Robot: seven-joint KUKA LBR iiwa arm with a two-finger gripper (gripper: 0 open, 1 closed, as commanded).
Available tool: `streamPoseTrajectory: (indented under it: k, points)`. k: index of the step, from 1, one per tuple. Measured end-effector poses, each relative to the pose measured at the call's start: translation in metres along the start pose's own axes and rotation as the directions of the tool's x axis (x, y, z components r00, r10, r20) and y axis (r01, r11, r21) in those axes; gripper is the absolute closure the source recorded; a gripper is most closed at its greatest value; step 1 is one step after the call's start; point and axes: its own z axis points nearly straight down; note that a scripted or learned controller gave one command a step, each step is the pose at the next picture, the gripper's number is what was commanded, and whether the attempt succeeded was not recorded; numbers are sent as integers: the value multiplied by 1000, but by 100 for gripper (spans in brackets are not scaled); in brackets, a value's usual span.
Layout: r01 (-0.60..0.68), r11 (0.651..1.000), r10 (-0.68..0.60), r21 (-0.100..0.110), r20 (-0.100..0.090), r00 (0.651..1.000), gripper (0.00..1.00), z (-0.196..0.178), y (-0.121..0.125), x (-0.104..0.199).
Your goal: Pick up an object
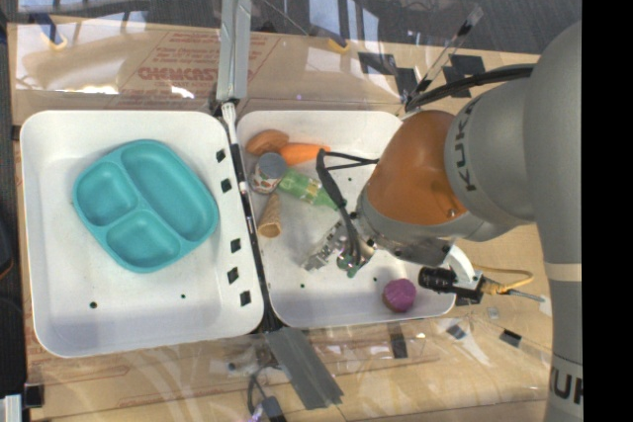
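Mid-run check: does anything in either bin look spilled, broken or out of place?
Nothing stands out. The teal divided plate lies flat in the left bin. The right bin has small toys clustered at its far left, a purple ball near the front, and the gripper lowered between them.

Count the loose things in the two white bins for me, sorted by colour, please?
Teal: 1, a divided plate
Orange: 1, a carrot
Brown: 2, a bun and a cone
Green: 1, a bottle
Purple: 1, a ball
Patterned: 1, a small cup
Total: 7
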Motion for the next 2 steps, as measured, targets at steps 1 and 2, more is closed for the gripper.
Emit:
streamPoseTrajectory:
  k: [1, 2]
  points:
    - [-116, 993, 116, 1, 0, 993, 100, -1, -44, -81]
    - [-109, 994, 109, 0, 0, 994, 100, -11, -42, -80]
